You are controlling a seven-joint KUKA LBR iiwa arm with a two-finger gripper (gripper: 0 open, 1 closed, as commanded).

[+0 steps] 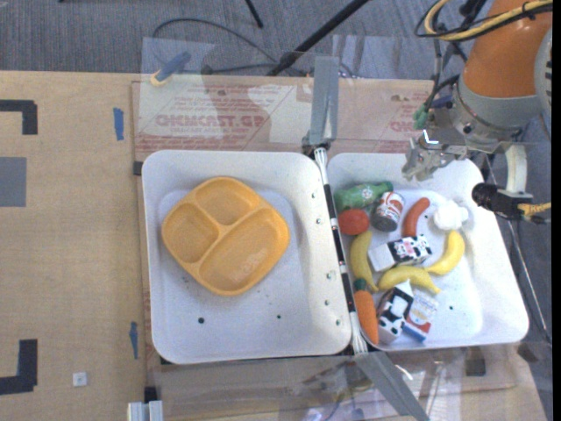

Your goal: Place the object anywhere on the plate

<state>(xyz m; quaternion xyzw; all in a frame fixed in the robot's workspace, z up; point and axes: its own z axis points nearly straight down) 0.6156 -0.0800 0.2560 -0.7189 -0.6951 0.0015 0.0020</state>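
Orange plastic plate (225, 234), rounded-square with three moulded compartments, sits in the left shallow white bin (166, 323), centre-left of frame. Right white bin (504, 310) holds a jumble: two yellow bananas (450, 254), red tomato (353, 222), green packet (361, 193), small can (388, 210), red sausage (415, 216), orange carrot (367, 316), cartons. Metal gripper (427, 159) hangs over that bin's upper edge, upper right; cannot tell its fingers' state.

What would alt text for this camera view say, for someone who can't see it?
A robot arm's end effector hovers over the top edge of the right bin, which is crowded with toy food including bananas, a tomato and a carrot. In the left bin sits an orange divided plate.
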